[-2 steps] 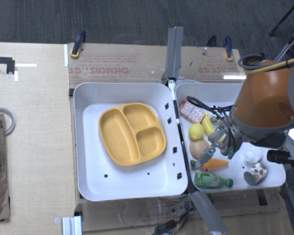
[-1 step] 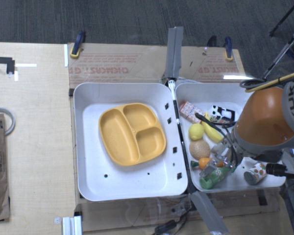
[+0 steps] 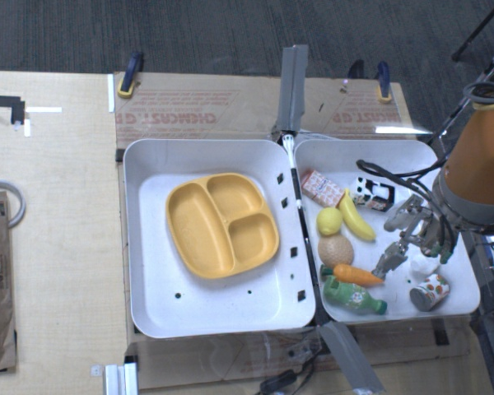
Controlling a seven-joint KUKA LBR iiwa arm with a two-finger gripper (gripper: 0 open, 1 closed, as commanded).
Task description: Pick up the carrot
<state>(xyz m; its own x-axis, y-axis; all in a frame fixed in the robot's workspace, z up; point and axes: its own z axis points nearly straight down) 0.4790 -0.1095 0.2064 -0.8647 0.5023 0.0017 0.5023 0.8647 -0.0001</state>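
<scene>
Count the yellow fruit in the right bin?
2. A lemon left of centre in the right bin, and a banana just to its right, slanting toward the gripper. The arm covers part of that bin, so more may be hidden.

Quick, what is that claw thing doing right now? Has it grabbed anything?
End effector: low in the right bin, its tip at the carrot's right end; open or closed cannot be told.

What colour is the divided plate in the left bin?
Yellow-orange all over; the three-compartment plastic plate shows best in the camera view, lying in the shallow white left bin.
</scene>
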